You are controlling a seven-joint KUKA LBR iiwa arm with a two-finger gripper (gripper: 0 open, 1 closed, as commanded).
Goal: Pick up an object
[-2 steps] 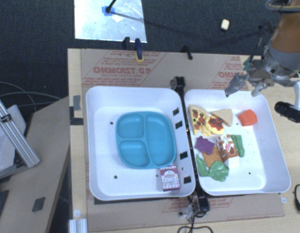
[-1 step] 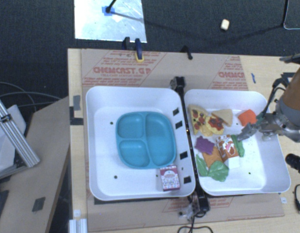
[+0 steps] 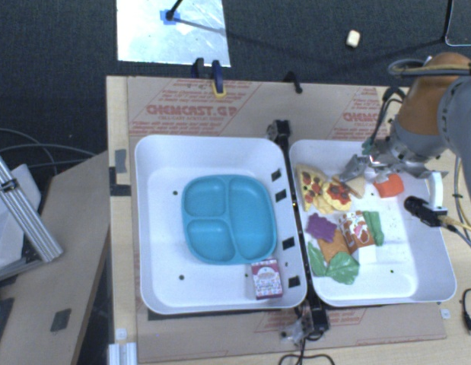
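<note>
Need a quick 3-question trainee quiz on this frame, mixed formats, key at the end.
1. True or false: the blue divided plate lies in the left bin.
2. Which bin holds the pizza slice?
A. left
B. right
3. Fill in: the small red box lies near the left bin's ____ edge, below the plate.

Key: 1 true; 2 B, the right bin, where the gripper hangs; 3 front.

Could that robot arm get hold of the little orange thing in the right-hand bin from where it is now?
Probably yes. The end effector hangs over the right bin, just left of the orange thing, which lies apart from the pile of toy food with nothing on top. The bin's back wall is close, which may cramp the approach.
</note>
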